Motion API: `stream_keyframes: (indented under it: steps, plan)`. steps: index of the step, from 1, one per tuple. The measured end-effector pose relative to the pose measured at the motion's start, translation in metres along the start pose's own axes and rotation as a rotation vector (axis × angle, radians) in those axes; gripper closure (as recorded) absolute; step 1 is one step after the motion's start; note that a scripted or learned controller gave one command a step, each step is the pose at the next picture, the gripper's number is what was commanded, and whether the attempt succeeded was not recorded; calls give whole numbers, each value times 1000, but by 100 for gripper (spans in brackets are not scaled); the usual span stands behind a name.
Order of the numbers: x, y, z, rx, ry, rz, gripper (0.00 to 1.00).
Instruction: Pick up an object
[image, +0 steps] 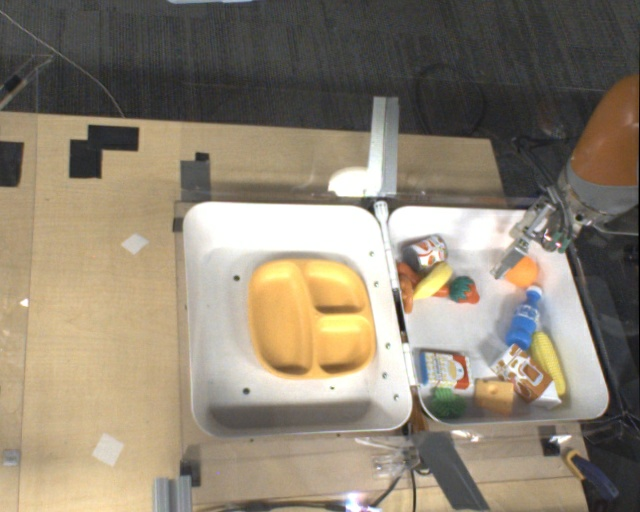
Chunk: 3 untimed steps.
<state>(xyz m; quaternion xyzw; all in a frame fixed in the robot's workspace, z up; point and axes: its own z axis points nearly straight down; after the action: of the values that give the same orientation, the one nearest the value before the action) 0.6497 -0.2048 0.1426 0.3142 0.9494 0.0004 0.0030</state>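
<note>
Worktop (100, 330): pale wood, carrying two shallow white bins side by side, with black patches near its 10 o'clock corner.
Left bin (215, 310): holds a yellow divided tray (308, 315) at its centre, three compartments facing up.
Right bin (585, 350): holds the toy food, spread from 11 o'clock round to 6 o'clock.
Arm (610, 150): grey with an orange band, entering at the bin's 2 o'clock corner.
Claw (520, 250): low over the right bin toward 1 o'clock, fingers slanting down to the left; whether they are wide or narrow cannot be told from this slant.
Orange piece (522, 270): small orange toy lying just below the claw tips, touching or nearly so; a grip on it cannot be confirmed.
Blue bottle (524, 320): white cap, lying near 3 o'clock, just below the orange piece.
Corn cob (549, 362): yellow, beside the bottle at 4 o'clock.
Carton (522, 372): small printed box at 5 o'clock, touching the corn.
Banana (432, 282): at 10 o'clock, between a small can (426, 250) and a strawberry (462, 290).
Packet (444, 368): red and white, at 7 o'clock, with green broccoli (448, 402) below it.
Bread piece (493, 396): tan, at 6 o'clock.
</note>
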Motion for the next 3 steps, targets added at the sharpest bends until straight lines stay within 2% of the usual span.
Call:
stream_keyframes:
  steps: [1, 2, 3]
  plan:
    - [16, 28, 49, 1, 4, 253, 0]
    - [12, -12, -43, -1, -6, 77, 0]
    - [13, -11, -40, 0, 0, 76, 0]
